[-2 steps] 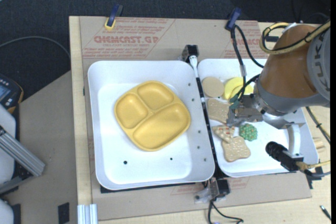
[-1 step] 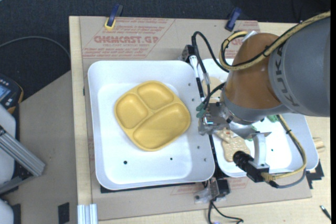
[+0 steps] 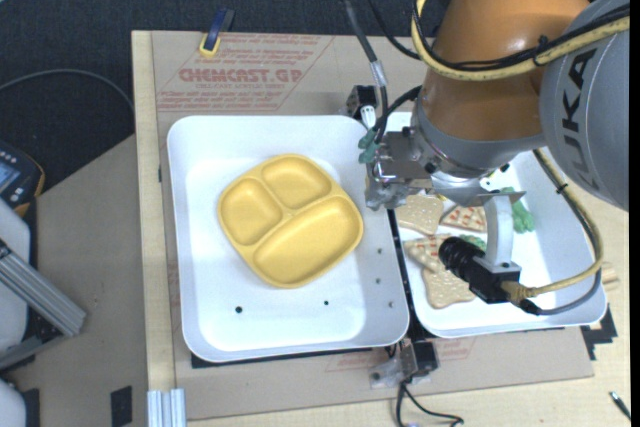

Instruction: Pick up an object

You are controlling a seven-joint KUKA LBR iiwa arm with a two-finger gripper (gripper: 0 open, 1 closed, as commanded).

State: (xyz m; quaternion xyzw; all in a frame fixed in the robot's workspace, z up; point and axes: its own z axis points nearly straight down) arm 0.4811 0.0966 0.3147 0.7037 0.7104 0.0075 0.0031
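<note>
Camera view from above shows the grey arm with its orange dome over the right shallow white bin (image 3: 575, 300). The gripper (image 3: 385, 183) hangs at this bin's left wall, and I cannot tell its state. Flat tan cracker-like pieces (image 3: 432, 260) lie in this bin, just right of and below the gripper, so they are the nearest things. The yellow divided plastic plate (image 3: 290, 218) lies in the left white bin (image 3: 200, 215), to the gripper's left. The cardboard sheet (image 3: 240, 65) reads "CHEMCAST GP"; the arm (image 3: 590, 85) shows "UK", probably from KUKA.

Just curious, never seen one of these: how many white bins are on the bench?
2: the left bin holds a yellow divided plate; the right bin lies under the arm, partly hidden.
</note>
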